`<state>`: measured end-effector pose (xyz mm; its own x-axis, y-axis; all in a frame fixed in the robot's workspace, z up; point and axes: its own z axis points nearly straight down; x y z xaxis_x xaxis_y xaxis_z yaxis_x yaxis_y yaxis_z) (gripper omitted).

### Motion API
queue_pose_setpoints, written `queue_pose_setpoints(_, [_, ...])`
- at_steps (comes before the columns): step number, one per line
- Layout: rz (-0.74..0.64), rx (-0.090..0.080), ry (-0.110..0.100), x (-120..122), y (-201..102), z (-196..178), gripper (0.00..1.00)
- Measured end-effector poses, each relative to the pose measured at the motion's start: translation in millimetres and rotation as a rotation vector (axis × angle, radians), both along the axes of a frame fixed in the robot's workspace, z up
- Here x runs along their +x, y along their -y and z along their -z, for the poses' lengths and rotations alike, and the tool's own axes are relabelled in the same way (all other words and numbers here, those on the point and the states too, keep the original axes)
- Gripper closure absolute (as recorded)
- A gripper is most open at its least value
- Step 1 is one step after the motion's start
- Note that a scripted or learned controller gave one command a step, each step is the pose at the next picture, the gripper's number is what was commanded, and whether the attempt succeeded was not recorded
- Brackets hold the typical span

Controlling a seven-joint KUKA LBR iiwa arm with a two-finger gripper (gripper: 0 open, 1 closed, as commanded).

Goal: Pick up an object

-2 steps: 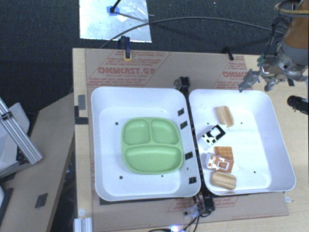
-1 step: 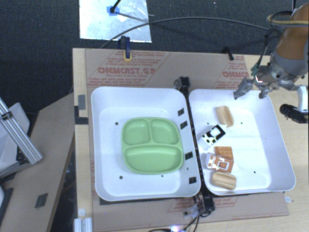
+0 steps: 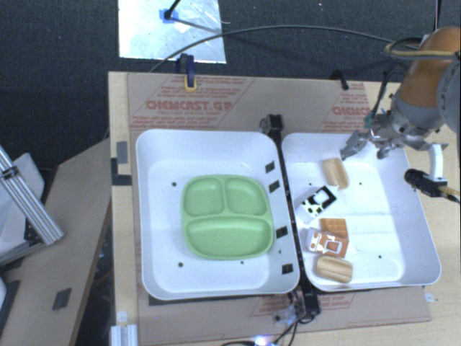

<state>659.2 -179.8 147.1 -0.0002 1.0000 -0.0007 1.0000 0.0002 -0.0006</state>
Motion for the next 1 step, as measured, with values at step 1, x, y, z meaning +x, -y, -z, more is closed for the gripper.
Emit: queue_pose_setpoints(1, [0.0,0.0,-0.001,-5.7,7.8,55.3,0.0])
